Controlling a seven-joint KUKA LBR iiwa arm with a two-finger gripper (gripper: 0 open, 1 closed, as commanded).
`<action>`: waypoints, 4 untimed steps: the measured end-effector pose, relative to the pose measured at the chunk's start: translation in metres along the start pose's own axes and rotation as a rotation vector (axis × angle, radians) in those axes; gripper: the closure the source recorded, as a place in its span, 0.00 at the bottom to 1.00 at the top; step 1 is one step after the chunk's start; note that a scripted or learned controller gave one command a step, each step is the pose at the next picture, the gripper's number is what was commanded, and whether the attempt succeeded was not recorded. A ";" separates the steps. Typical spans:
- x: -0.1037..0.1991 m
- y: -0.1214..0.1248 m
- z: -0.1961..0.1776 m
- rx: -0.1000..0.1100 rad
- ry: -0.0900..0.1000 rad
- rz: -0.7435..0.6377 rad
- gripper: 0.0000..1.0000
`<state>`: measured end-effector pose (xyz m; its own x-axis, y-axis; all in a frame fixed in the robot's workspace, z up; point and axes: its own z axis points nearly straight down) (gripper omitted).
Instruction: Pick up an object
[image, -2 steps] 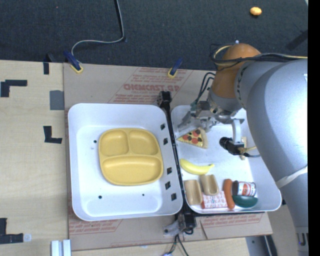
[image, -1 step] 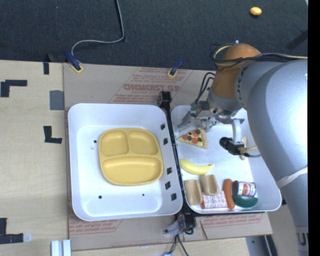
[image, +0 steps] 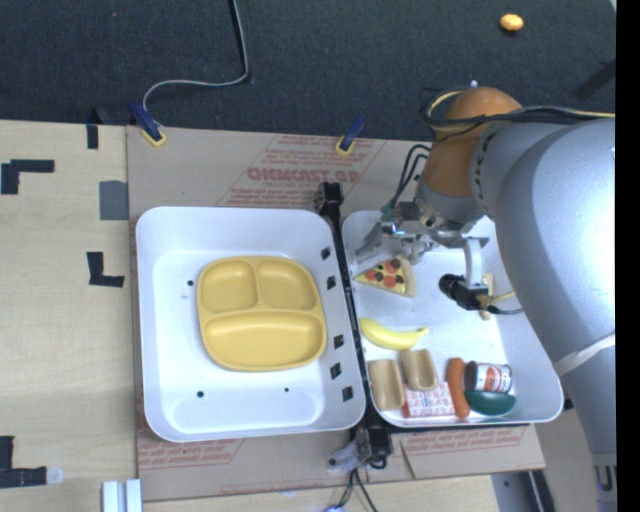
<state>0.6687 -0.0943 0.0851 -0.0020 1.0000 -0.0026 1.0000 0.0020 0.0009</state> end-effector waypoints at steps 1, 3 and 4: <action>-0.003 0.000 0.000 0.000 0.001 0.000 0.00; -0.001 0.000 0.000 0.000 0.000 0.000 0.00; -0.002 0.000 0.000 0.000 0.001 0.000 0.00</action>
